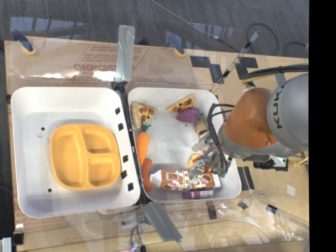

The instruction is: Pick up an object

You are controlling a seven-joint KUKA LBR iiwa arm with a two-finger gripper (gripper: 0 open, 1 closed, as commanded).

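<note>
Camera view looks down on the bench, which bears two white bins side by side. The left bin carries a yellow divided tray. The right bin holds the pickable things: two pizza slices near its far wall, a purple grape bunch just beside the second slice, a carrot and a red sausage along its left wall, a flat orange carton near the front wall, and a small dark purple bar touching the carton's front edge.

The grey arm with its orange band reaches in from the right, and the pincer sits low over the right bin's right side, just above the carton's far corner amid some small mixed pieces I cannot make out. Whether the pincer is open or closed I cannot tell; the wrist and clutter hide it.

By my reading the task is at the reach-and-descend stage: nothing appears lifted, every item lies on the bin floor, and the grasp and the lift are left to do
</note>
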